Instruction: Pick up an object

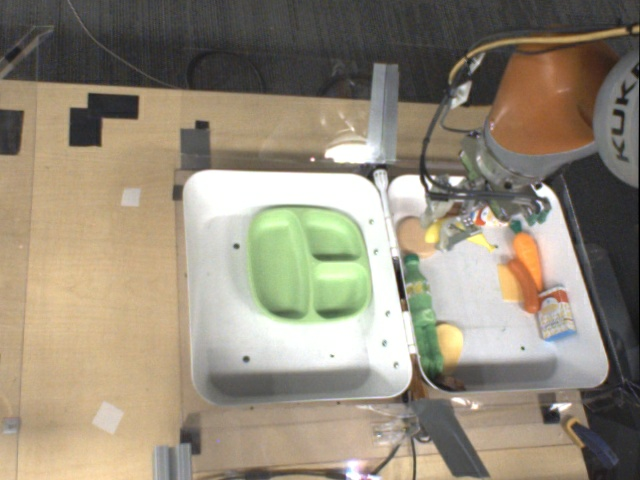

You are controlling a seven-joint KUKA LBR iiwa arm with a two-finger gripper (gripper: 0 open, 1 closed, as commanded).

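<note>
Carrot (527, 255) beside gripper (478, 220); arm low over right bin (585, 363) far end, finger state unclear.

Grey arm (618, 118), broad orange band (545, 98), black and yellow cables (470, 63).

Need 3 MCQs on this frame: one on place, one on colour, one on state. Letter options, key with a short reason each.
1. Where does the green divided tray lie?
A. in the left bin
B. in the right bin
C. on the bench outside the bins

2. What colour is the carrot in the right bin?
A. purple
B. orange
C. white

3. Where is the gripper in this view?
A. over the left bin
B. out over the bare bench
C. low over the far end of the right bin

Key: 1 A, the tray sits in the middle of the left bin. 2 B, the carrot is plainly orange. 3 C, the gripper hangs among the items at the right bin's far end.
</note>
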